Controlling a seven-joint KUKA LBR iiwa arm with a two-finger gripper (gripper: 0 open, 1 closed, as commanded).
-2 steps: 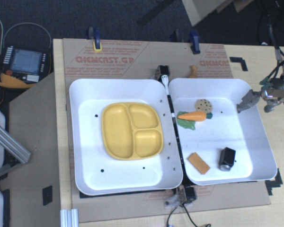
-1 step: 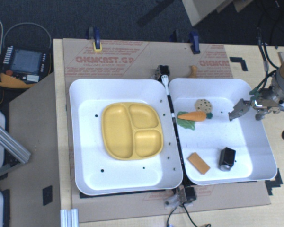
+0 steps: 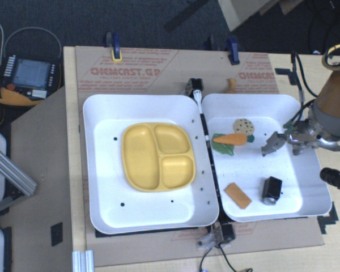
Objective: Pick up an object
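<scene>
Carrot (image 3: 233, 139) beside cookie (image 3: 243, 126) in right bin (image 3: 311, 205), fingers' (image 3: 270, 147) state unclear; "CHEMCAST" board (image 3: 124, 71) behind.

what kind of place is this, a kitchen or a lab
Most likely a robotics lab: two shallow white bins clamped to a bench, a grey arm's gripper over toy food like the orange carrot.

Left bin (image 3: 96, 169) holds a divided tray (image 3: 157, 156); right bin (image 3: 255, 103): cookie (image 3: 243, 126) at 12 o'clock, carrot (image 3: 231, 140) at 10, cracker (image 3: 237, 195) at 7, black block (image 3: 271, 189) at 5.
</scene>
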